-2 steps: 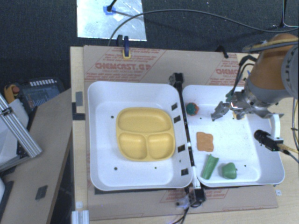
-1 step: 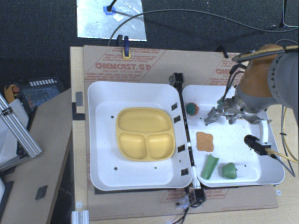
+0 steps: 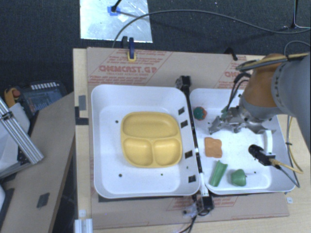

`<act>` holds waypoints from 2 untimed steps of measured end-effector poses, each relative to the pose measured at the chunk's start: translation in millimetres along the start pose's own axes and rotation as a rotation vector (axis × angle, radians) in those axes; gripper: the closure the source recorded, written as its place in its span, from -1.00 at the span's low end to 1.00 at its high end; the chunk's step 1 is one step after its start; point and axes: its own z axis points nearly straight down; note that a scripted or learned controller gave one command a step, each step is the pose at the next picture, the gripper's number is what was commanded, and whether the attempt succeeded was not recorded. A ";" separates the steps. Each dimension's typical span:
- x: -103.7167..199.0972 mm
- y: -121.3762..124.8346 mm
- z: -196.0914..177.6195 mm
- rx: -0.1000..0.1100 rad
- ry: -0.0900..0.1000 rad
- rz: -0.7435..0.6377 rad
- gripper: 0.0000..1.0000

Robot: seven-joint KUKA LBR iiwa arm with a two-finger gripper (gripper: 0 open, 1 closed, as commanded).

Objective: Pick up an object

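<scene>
Tool (image 3: pixel 219 125) was seen low in right bin (image 3: pixel 272 178); whether spread or pressed together could not be told. Orange block (image 3: pixel 213 147) lay just beside. Descent should be centred over it.

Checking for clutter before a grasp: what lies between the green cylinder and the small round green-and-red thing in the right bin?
In the camera view, the orange slice lies between the green cylinder and the round green-and-red thing, on the bin floor.

Your grey arm (image 3: pixel 291 84) comes in from the right, orange band above the wrist, bent downward with the tool (image 3: pixel 219 125) low and pointing left; its finger state is unclear.
</scene>
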 end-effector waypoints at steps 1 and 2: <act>-0.5 1.1 -12.2 -0.004 -0.001 0.001 1.00; -10.3 2.5 -70.7 -0.007 -0.002 0.002 1.00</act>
